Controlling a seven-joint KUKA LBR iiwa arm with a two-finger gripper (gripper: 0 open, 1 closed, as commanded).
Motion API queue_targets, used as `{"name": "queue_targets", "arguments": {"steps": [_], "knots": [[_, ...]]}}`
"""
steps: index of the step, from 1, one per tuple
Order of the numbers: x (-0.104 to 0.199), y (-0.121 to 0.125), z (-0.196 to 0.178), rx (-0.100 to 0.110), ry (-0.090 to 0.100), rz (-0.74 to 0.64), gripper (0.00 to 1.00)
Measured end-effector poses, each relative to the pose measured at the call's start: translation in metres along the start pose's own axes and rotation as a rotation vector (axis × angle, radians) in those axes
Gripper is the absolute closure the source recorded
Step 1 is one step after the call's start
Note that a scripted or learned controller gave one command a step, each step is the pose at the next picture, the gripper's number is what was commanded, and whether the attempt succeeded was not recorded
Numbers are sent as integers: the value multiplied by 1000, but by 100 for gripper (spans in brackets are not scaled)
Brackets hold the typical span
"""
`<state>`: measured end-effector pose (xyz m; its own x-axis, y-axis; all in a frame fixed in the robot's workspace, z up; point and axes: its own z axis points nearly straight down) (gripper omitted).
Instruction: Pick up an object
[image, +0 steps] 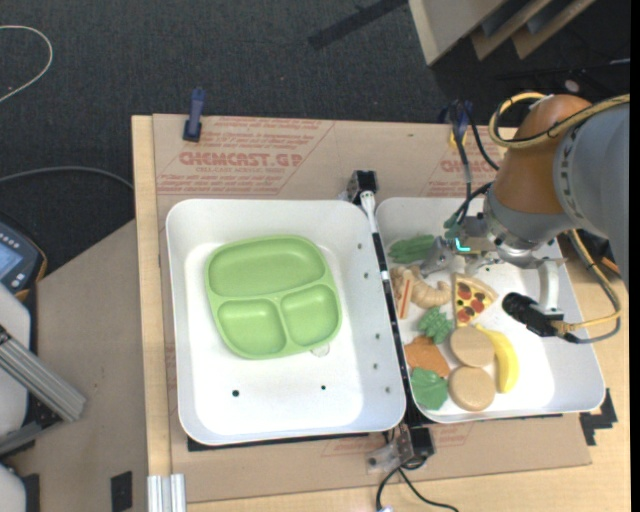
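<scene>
Even overhead light, soft shadows, slight blur, mild glare.

Arm (590, 170): grey, thick and rounded
Band (530, 165): orange, above the wrist
Cables (590, 300): yellow and black, looping beside the wrist
Light (461, 243): small, green-blue

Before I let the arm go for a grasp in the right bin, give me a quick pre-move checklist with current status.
1. End effector over the right bin: ok, near its upper left part.
2. Anything held: cannot tell, the wrist hides the tip.
3. Targets within the bin: ok; pizza slice, banana and two round buns lie there.
4. Clutter: not ok; the toy foods crowd together, touching or overlapping.
5. Cable over the bin: not ok, it loops beside the banana.
6. Left bin: ok, the green tray sits flat inside.
</scene>
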<state>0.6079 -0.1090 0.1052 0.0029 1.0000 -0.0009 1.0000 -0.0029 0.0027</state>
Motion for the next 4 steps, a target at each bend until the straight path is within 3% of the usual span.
{"name": "queue_targets", "arguments": {"steps": [1, 2, 3, 4], "knots": [[-9, -85, 9, -35, -7, 0, 0], [87, -114, -132, -10, 4, -13, 0], [56, -130, -77, 10, 1, 1, 0], [58, -128, -90, 1, 0, -2, 100]]}}
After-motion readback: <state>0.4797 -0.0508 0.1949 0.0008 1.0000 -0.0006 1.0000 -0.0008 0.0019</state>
